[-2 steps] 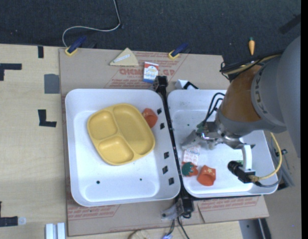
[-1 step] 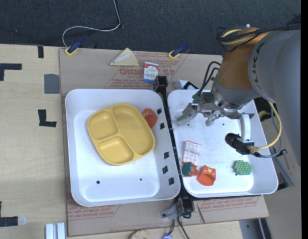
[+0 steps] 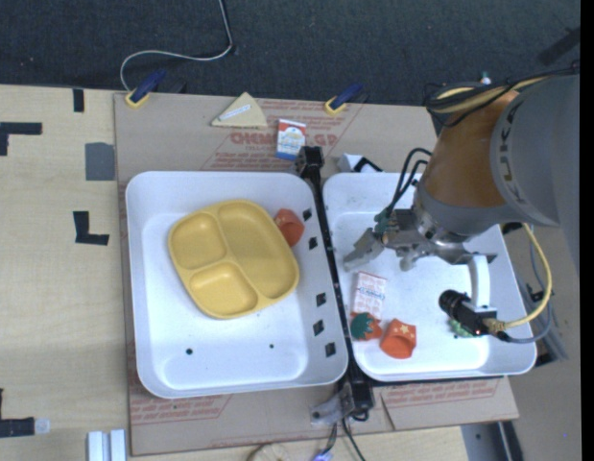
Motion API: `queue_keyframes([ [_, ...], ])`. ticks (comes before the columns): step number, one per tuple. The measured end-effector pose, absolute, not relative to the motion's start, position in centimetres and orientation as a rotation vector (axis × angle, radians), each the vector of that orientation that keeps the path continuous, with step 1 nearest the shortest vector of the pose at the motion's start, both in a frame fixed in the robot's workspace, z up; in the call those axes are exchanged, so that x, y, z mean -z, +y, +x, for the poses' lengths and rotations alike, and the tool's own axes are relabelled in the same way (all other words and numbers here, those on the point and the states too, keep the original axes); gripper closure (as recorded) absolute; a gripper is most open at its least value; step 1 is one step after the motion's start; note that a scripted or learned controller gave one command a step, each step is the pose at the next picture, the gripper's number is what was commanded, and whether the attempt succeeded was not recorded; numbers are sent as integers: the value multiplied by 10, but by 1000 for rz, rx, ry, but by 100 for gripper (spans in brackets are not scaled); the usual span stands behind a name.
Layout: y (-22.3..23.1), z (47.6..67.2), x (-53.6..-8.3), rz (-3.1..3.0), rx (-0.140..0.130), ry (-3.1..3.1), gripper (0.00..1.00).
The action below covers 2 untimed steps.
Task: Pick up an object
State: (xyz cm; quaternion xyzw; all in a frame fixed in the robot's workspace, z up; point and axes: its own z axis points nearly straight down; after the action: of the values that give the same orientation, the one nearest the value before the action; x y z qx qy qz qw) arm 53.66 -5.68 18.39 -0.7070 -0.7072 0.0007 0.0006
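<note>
Since the arm (image 3: pixel 488 161) took up most of the upper right of the frame, reaching in over the right bin (image 3: pixel 512 358), the whole thing really came down to what sat just below the claw (image 3: pixel 383 246). Fingers looked spread apart to me, one prong angling off to the left, nothing between them.

Going by size: the left bin (image 3: pixel 153 353) was mostly taken up by the yellow divided plate (image 3: pixel 234 255), lying tilted, with a small orange cup (image 3: pixel 291 226) tucked at its upper right edge near the divider between the bins. Not a handy target from where the claw hung, I'd say.

Nearest candidate was the white packet (image 3: pixel 368 293) in the right bin, just below and a touch left of the claw, long axis running roughly up-down in the frame. Below that, near the bin's lower left corner, were a small orange block (image 3: pixel 399 339) and a green-and-orange toy (image 3: pixel 362 327), close together, the toy almost against the left wall.

My guess was the packet, a short drop straight down. It lay flat though, so it could be hard to pinch. Open white floor sat to the right of it, while the left wall was close, so not much room that way.
</note>
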Motion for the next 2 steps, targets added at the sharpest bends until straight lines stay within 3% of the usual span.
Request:
queue_keyframes([
  [1,-70,560,-184,-2219,-2,-2222,0],
  [2,-101,561,-86,-2222,2,-2223,0],
])
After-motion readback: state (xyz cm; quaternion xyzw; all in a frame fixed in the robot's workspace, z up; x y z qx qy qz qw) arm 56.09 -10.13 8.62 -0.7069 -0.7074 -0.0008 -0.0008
